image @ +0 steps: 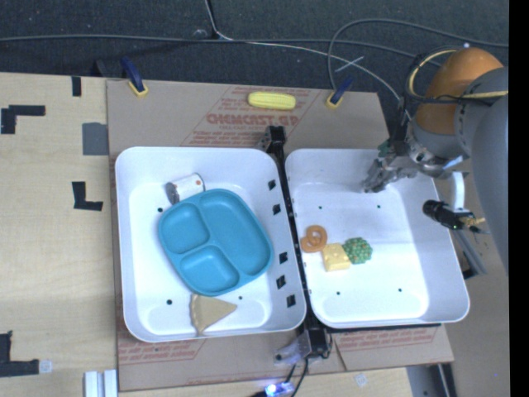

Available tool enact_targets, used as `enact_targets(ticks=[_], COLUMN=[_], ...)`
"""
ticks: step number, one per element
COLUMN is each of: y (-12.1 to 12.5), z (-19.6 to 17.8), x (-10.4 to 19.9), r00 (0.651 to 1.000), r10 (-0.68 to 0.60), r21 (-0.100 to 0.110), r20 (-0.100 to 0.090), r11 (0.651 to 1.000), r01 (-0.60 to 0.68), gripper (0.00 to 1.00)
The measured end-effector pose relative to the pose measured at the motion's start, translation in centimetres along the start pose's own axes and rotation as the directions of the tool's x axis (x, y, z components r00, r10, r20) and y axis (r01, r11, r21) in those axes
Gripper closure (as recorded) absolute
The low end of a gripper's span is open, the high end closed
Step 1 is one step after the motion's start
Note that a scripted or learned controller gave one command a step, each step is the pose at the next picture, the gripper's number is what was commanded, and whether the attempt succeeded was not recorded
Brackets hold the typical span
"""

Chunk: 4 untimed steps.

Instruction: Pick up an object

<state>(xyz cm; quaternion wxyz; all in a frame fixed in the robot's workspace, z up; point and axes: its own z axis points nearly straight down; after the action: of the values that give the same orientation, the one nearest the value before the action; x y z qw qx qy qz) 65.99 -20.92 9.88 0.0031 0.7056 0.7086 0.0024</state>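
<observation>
Seemingly poised to choose a target, the gripper point(378, 174) hung over the right bin's point(430, 304) far corner; whether it was spread or clenched I cannot tell. Candidates clustered mid-bin, well apart from it: an orange ring point(313, 239), yellow block point(335, 258), green broccoli-like piece point(358, 250).

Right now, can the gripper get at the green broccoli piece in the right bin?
Probably yes. The gripper sits over the right bin's far corner, and the broccoli piece lies on open floor. Only the yellow block touches its left side; a finger may nudge it.
</observation>
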Motion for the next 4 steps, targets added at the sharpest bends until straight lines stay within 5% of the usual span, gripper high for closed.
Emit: enact_targets(ticks=[3, 4], y=[0.6, 0.2], z=[-13.2, -13.4], x=[0.6, 5.1], r00=[1.0, 1.0], r10=[0.003, 0.0], r21=[0.005, 0.009], r20=[-0.001, -0.002], r11=[1.0, 1.0], r01=[-0.003, 0.0], gripper=[1.0, 1.0])
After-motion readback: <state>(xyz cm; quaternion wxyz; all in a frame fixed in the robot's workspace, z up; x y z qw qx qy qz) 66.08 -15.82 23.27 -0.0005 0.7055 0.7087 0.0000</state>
